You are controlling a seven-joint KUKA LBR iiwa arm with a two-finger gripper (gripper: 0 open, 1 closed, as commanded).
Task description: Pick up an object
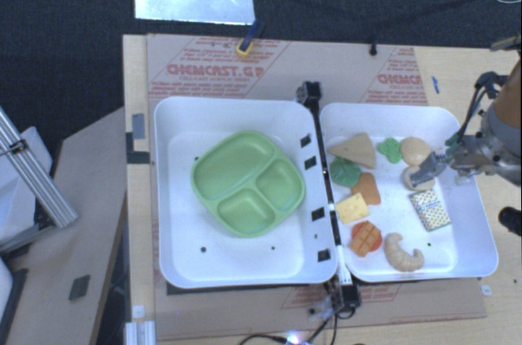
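1. The claw (421, 176) reaches in from the right, low over the right shallow white plastic bin (477, 254). Whether it is open or closed I cannot tell, and nothing can be seen gripped in it.
2. Its tip sits just beside the small patterned white-and-blue packet (430, 210) and the pale beige rounded toy bread roll (415, 149), so either could be the target.
3. The rest of the toy food clusters in the same bin: a tan wedge-shaped slice (354, 148), a dark green leafy piece (344, 172), a yellow block of cheese (352, 207), an orange scored cube (366, 237) and a curved beige croissant (403, 252).
4. The left white bin (175, 254) holds a light green 3-compartment plastic tray (247, 183), lying flat, likely as somewhere to put things.
5. Both bins rest side by side on the tabletop (212, 66), putting everything within the arm's reach.
6. I judge the pick not yet made.
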